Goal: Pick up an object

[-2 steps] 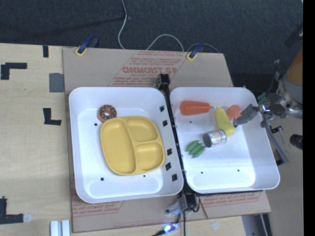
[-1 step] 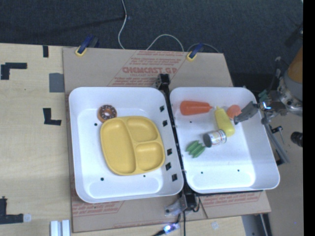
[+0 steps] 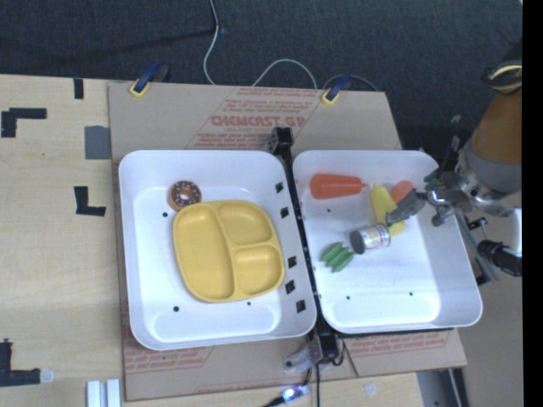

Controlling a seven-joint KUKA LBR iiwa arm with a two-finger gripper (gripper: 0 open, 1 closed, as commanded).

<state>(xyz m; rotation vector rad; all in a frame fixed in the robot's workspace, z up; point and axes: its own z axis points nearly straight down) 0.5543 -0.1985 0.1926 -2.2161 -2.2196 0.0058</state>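
Note:
The right bin [image 3: 399,308] holds an orange carrot [image 3: 337,185], a yellow bottle-like object [image 3: 382,202], a small silver can [image 3: 372,238] lying on its side and a green pod-like piece [image 3: 337,256]. A small orange object [image 3: 402,190] lies just beyond the yellow one. My gripper [image 3: 402,209] reaches in from the right and sits low over the yellow object and the can, touching or nearly touching them. Nothing is visibly lifted.
The left bin [image 3: 144,227] holds a yellow divided plate [image 3: 227,248] and a small brown doughnut [image 3: 183,195]. A black divider with clips [image 3: 293,227] separates the bins. The arm's body [image 3: 496,155] stands over the right bin's right rim.

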